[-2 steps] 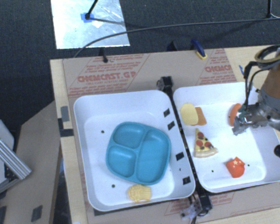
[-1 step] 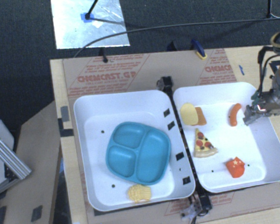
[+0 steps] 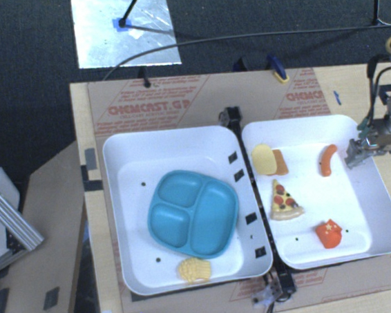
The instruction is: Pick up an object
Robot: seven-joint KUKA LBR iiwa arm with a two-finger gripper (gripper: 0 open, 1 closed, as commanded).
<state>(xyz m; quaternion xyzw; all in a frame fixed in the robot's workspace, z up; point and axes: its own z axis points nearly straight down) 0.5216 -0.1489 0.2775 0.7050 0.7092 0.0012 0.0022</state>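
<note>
Pincer (image 3: 357, 153): stood at the right rim of the right-hand bin (image 3: 379, 195), at the end of the grey arm reaching in from the right. Whether it was parted or clenched could not be told; nothing showed in its grasp.

Nearest item: an orange sausage (image 3: 328, 160), lying in the upper right of that bin, just left of the pincer and apart from it.

Further left, same bin: a yellow cheese slice on a tan bread piece (image 3: 268, 160), near the divider between the bins. Below it, a pizza wedge (image 3: 284, 202) with dark and red spots. Toward the bin's lower right, a red-orange lumpy item (image 3: 329, 234), well apart from the others.

Left-hand bin (image 3: 126, 194): a blue sectioned plate (image 3: 192, 214) with three compartments lay at the centre, tilted askew. Below the plate, close to the bin's front wall, a yellow corn cob (image 3: 194, 270).

Bench (image 3: 175, 99): brown board with red lettering under both bins.
</note>
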